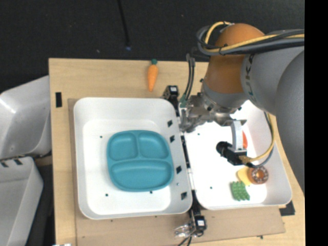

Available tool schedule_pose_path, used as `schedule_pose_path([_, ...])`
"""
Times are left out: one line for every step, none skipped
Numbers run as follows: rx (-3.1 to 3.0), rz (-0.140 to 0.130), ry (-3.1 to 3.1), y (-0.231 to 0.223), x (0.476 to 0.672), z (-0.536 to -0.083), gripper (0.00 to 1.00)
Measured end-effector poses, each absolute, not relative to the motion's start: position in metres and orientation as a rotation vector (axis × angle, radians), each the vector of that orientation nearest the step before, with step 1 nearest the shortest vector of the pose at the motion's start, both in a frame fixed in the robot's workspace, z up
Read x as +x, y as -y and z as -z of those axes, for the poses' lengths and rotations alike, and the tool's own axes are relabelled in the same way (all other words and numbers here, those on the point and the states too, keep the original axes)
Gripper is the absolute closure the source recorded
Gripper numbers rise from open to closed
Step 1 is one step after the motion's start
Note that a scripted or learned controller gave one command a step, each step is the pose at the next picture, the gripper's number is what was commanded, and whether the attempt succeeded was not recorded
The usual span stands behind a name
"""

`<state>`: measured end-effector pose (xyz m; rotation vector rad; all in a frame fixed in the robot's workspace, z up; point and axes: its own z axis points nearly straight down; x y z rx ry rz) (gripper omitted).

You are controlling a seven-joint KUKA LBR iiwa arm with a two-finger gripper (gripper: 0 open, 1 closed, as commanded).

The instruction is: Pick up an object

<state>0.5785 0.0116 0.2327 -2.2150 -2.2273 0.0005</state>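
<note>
Green toy (239,190), knobbly and small, lies nearest of all, close to the front wall of the right bin (210,160). Just behind it, and touching it as far as I can see, sits a yellow piece (242,176), with a brown doughnut (260,174) right beside that on the side towards the arm. All three huddle in the near right corner of that bin.

In the left bin (92,132) a teal divided plate (139,159) lies flat in the middle (three compartments, nothing in them).

Further back, the arm (279,81) comes in from the right and bends down over the far part of the right bin, its orange band (233,55) uppermost. The jaws are low at the bin's far left corner, by the wall shared with the left bin, well apart from the three small things; whether they are released or clenched I cannot tell. A sliver of something orange-red (245,139) shows under the arm.

Farthest off, a toy carrot (152,76) lies on the bare table (102,73) behind the left bin.
</note>
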Motion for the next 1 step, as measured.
schedule_pose_path([-2.214,0.002,2.229,-0.0637,0.582,-0.2441,1.0])
